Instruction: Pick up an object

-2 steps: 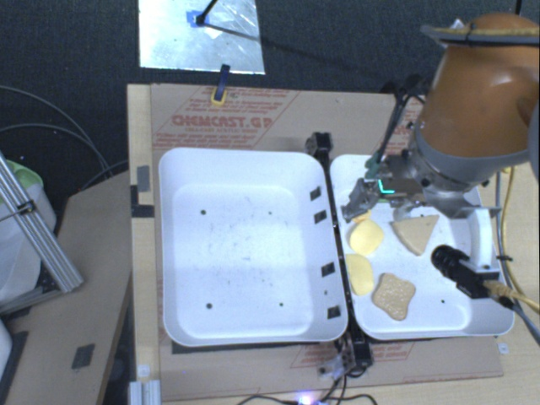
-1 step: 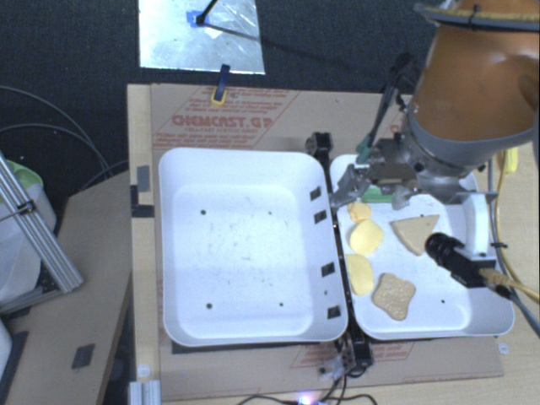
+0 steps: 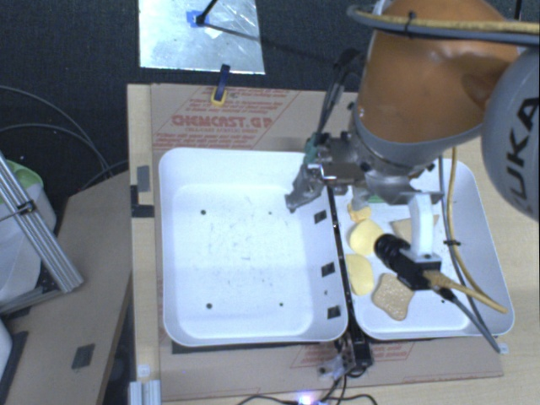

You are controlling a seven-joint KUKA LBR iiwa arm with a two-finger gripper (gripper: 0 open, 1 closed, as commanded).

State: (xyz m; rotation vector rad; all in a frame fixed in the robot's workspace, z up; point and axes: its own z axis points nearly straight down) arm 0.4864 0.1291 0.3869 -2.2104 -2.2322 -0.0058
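- The seam (image 3: 339,260) where the two white bins meet serves as the landmark
- The gripper (image 3: 297,197) hangs just to the left of the seam's far end, over the right edge of the left bin (image 3: 236,251)
- From this angle I cannot tell how far its jaws stand apart, or whether they have hold of anything
- The arm's orange band (image 3: 430,66) looms above the far part of the right bin (image 3: 477,226), right of the seam
- A rounded yellow piece (image 3: 364,239) lies in the right bin just beside the seam, about halfway along it
- A second yellow piece (image 3: 360,274) lies just nearer than the first, also close against the seam
- A speckled tan piece (image 3: 391,297) lies a little further right of the seam, near its front end
- A cardboard sheet (image 3: 224,121) with red print lies under both bins and runs out beyond the seam's far end
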